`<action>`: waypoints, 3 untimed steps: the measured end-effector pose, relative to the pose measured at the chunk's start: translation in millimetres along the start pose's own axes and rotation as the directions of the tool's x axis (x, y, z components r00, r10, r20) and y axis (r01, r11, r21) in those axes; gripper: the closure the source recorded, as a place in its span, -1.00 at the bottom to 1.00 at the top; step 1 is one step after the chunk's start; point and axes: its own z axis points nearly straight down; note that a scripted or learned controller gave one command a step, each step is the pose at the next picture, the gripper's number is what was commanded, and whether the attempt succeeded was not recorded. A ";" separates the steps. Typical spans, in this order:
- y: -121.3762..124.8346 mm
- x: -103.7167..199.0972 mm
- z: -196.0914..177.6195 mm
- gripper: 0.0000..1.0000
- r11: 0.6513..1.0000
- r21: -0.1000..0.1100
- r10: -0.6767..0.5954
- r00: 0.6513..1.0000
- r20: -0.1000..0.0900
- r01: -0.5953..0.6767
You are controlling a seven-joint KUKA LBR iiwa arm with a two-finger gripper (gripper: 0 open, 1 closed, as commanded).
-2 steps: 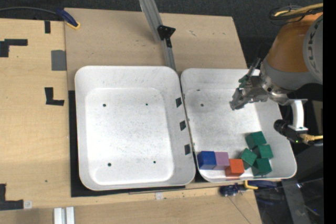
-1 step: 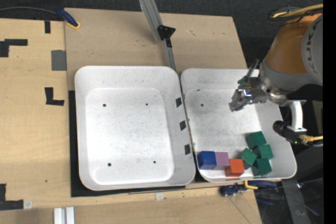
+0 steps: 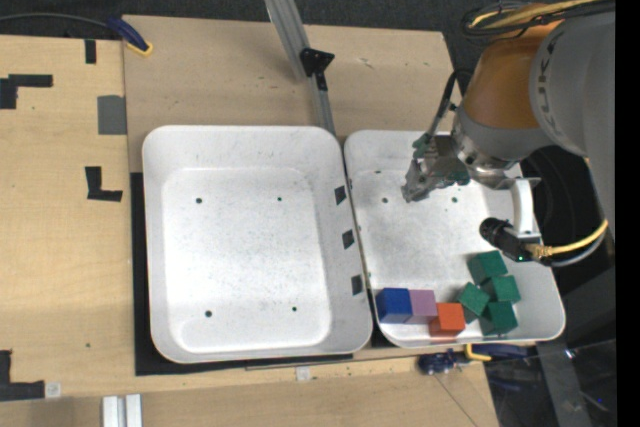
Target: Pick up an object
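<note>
well, the end effector hovers over the right bin's far end, grip state unreadable; the blocks cluster at the near edge, so travel there and descend squarely on one.

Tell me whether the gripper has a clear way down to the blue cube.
Probably yes. The blue cube lies uncovered at the right bin's near edge, the gripper above bare floor; the purple cube alongside crowds one side.

No legible text, label, brand, number or sign found. The black tape marks on the tabletop, at nine o'clock, form plain shapes and no readable characters.
</note>
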 end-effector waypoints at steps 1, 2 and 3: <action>20.4 57.8 -15.5 1.00 1.000 -0.002 -0.002 1.000 -0.001 0.002; 35.1 107.9 -30.0 1.00 1.000 -0.002 -0.001 1.000 0.000 0.001; 52.6 160.6 -31.2 1.00 1.000 -0.001 -0.001 1.000 0.000 0.001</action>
